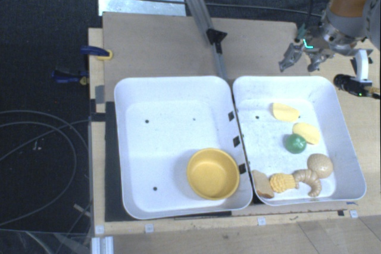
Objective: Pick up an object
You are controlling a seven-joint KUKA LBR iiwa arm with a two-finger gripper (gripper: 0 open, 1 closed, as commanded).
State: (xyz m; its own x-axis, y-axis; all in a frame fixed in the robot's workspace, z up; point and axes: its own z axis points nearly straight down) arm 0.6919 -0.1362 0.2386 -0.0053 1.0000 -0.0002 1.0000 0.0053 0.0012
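Fingers on the gripper (pixel 300 60) look spread apart with nothing between them, hanging above the bench just past the far edge of the right bin (pixel 342 105). Anything worth picking lies in that bin: two yellow pieces (pixel 286 112) toward its middle, a green ball (pixel 294 143) touching the nearer one, and tan toys (pixel 309 172) along the near edge. I'd judge the far yellow piece easiest, since it sits apart from its neighbours; come straight down over it and close across its narrow side. A yellow bowl (pixel 213 172) sits near the left bin's near right corner. No writing or labels are readable anywhere.
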